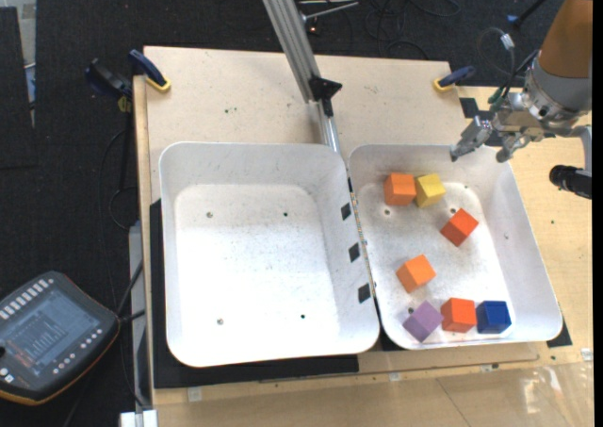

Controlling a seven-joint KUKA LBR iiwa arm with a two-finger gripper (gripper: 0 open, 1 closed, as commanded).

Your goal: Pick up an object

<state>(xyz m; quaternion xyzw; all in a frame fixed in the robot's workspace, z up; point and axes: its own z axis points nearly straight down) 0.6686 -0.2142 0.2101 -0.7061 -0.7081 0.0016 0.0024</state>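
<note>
The right bin [529,255] holds several small cubes. An orange cube [399,188] and a yellow cube [431,189] touch near its far side, with a red-orange cube [459,226] just in front of them. Another orange cube [415,272] lies mid-bin. A purple cube [422,320], an orange-red cube [459,314] and a blue cube [493,316] line the near edge. My gripper [483,148] hangs above the bin's far right corner, open, with nothing between its fingers. It is up and to the right of the yellow cube.
The left bin [245,246] adjoins the right one. A slanted aluminium pole [283,20] comes down to where the two bins meet at the back. Clamps [151,72] sit at the board's far corners. A teach pendant [47,336] lies at the lower left.
</note>
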